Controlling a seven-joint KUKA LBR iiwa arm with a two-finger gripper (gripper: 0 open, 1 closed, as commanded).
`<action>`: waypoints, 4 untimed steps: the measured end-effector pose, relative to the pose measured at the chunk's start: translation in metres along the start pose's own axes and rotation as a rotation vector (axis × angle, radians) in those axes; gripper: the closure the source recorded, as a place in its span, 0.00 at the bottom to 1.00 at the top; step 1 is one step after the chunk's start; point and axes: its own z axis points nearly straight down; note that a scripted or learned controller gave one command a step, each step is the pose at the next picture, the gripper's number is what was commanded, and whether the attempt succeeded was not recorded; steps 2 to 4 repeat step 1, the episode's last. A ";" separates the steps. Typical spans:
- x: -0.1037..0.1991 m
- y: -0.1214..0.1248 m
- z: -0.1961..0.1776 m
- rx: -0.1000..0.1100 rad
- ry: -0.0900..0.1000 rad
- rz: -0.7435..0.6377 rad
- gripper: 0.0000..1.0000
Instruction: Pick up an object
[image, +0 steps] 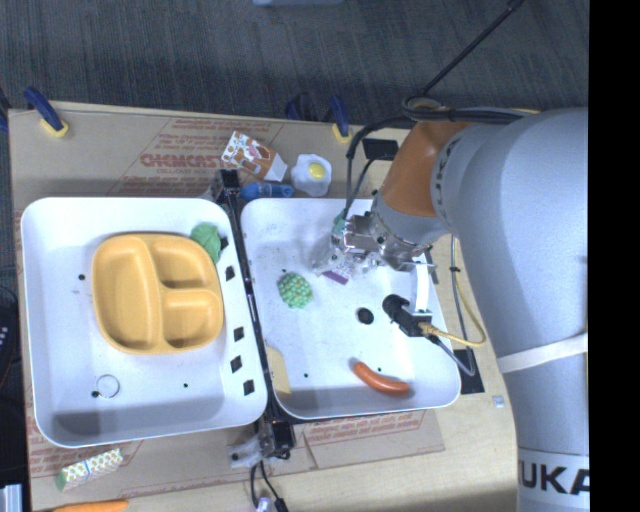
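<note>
Gripper low in right bin, upper middle; fingers blurred, can't tell open or closed. Green ball just left and below it, apart. Orange sausage near bin's front edge, well apart. Arm enters from right, orange band above wrist, bent down. Yellow tray in left bin.

- The gripper is a blurred tangle of metal.
- The arm hides the right bin's far right corner.
- The orange object at the worktop's near left corner is cut off.
</note>
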 end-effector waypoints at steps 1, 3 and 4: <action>0.059 0.023 -0.096 -0.007 0.002 0.017 1.00; 0.059 0.023 -0.096 -0.007 0.002 0.017 1.00; 0.059 0.023 -0.096 -0.007 0.002 0.017 1.00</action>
